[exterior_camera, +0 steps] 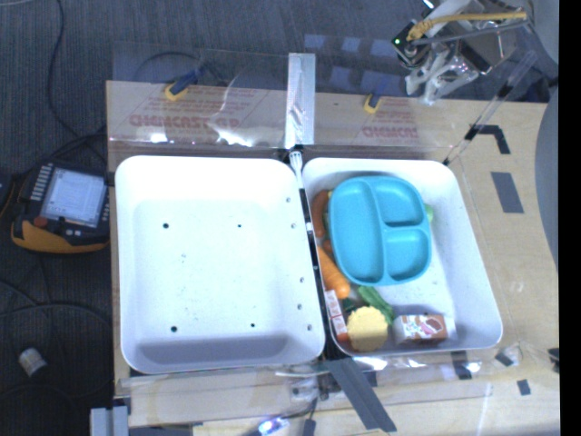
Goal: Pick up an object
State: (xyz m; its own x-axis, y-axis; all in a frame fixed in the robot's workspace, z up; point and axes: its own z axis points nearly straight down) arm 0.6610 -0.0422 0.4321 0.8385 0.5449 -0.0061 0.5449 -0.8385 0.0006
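The right bin (471,271) holds a blue divided plate (379,229) lying tilted over other items. An orange carrot-like piece (332,273) and a green piece (374,299) poke out from under the plate's lower left edge. A yellow item (366,326) and a small red and brown packet (420,328) lie along the bin's front wall. My gripper (438,69) hangs high at the top right, beyond the back of the right bin, well clear of the objects.
The left bin (209,262) sits beside the right one, sharing a middle divider. A handheld pendant (65,207) lies on the floor at far left. Clear plastic sheeting (227,112) covers the bench behind the bins.
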